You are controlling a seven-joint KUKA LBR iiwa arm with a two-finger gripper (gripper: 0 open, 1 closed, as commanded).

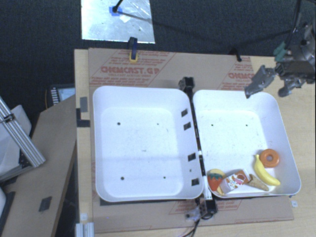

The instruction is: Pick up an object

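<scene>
Camera view: gripper hangs over right bin's far rim, fingers spread, empty. Banana, donut untouched; pick not yet begun.

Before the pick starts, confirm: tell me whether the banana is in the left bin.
No. The banana lies in the right bin, near its front right corner beside the orange ring.

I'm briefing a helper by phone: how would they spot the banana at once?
Look at the right bin of the two white ones, then at its near right corner, where several small objects cluster. The banana is the curved yellow one beside the round orange ring; nothing else there is long and yellow.
</scene>
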